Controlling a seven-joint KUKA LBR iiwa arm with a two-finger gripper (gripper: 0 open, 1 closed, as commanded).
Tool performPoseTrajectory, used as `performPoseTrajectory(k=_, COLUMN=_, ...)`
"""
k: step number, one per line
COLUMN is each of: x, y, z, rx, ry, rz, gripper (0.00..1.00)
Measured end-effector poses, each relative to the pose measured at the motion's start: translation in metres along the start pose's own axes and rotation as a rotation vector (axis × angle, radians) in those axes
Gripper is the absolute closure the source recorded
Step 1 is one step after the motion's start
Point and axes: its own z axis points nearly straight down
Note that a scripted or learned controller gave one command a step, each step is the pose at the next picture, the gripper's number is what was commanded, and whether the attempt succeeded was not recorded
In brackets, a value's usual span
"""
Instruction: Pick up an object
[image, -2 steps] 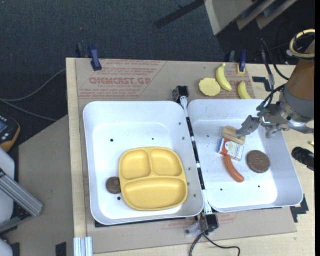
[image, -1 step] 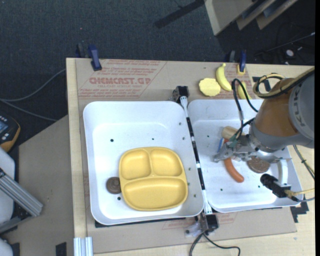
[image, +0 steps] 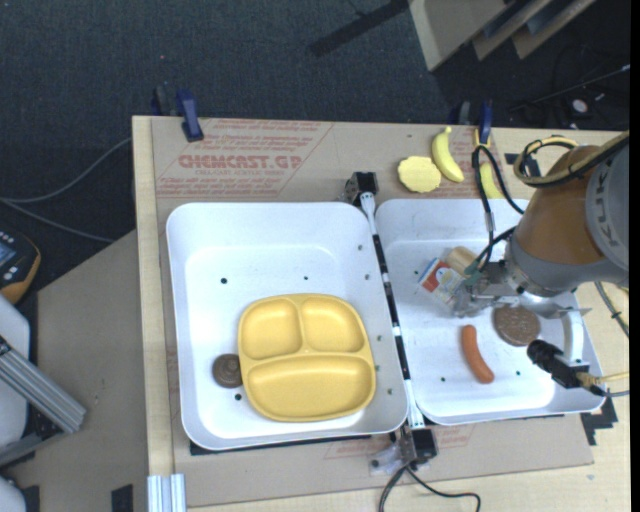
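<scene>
You look down on dark blue-grey carpet (image: 250, 60) around bench. Bench top (image: 250, 160) pale wood with red lettering, blue clamps (image: 187, 115) at 11 and 1 o'clock edges. Black cables (image: 60, 190) trail across floor at 9 o'clock. Beige furniture (image: 490, 30) at 1 o'clock. Metal rail (image: 40, 385) at 8 o'clock. Light even, soft shadows.

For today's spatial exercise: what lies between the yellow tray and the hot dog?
In the camera view, the bins' adjoining rims separate the yellow tray from the hot dog; otherwise bare white floor.
</scene>
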Motion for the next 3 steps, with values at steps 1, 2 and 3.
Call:
performPoseTrajectory(k=1, x=0.000, y=0.000, z=0.001, rx=0.001, ry=0.000, rz=0.000, gripper=0.00)
performPoseTrajectory(k=2, x=0.002, y=-0.056, z=0.012, rx=0.011, ry=0.003, rz=0.001, gripper=0.00)
performPoseTrajectory(k=3, x=0.002, y=-0.052, z=0.001, rx=0.001, ry=0.000, rz=0.000, gripper=1.00)
